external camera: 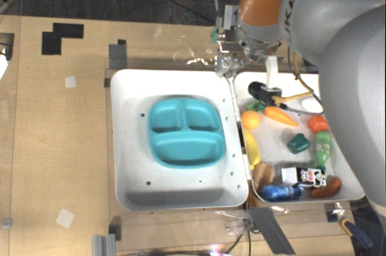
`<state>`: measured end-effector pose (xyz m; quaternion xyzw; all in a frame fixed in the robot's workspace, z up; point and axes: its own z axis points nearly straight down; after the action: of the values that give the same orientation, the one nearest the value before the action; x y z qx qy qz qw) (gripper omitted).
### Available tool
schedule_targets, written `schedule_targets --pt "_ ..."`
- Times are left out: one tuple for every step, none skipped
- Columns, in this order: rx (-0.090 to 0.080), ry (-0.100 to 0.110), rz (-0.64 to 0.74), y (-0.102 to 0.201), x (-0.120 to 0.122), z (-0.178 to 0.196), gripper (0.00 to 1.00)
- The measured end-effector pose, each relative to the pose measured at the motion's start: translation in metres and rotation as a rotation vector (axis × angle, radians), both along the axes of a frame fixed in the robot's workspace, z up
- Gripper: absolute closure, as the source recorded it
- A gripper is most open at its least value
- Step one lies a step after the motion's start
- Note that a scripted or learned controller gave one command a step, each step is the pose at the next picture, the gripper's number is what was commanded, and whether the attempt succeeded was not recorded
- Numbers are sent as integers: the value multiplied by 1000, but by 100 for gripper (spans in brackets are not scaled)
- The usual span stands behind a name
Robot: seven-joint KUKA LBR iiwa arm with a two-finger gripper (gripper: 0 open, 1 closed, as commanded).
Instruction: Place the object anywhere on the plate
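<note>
A teal divided plate [184, 131] lies in the middle of the left white bin [129, 146]. My gripper [225, 70] hangs over the far end of the wall between the two bins, beyond the plate's far right corner. I see nothing held under it. The right bin [347, 179] holds several toy foods, among them an orange carrot [281, 115], a yellow-orange fruit [251, 120], a yellow banana [253, 150] and a dark green block [298, 143].
A red tomato [317, 123], a green bottle [322, 148], a blue piece [277, 192], a small white carton [304, 176] and a brown sausage [326, 188] also crowd the right bin. The grey arm [338, 20] covers that bin's far right part.
</note>
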<state>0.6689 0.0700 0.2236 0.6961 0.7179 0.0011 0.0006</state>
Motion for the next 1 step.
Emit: schedule_targets --pt "2 -7 2 1 2 13 100"
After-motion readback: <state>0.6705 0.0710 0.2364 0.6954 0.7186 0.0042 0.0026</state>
